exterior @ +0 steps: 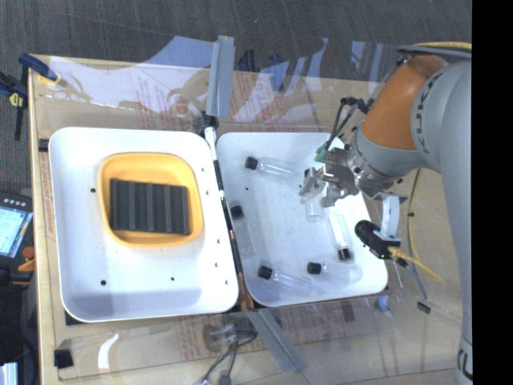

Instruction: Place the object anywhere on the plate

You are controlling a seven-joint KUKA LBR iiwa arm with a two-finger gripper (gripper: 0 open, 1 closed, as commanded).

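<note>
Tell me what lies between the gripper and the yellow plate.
In the camera view: between gripper and plate lie a clear tube and the bins' adjoining rims.

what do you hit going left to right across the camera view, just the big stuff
left bin → yellow plate → right bin → gripper → arm

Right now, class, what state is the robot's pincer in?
Pincer: over the right bin; open or shut cannot be told.
</note>
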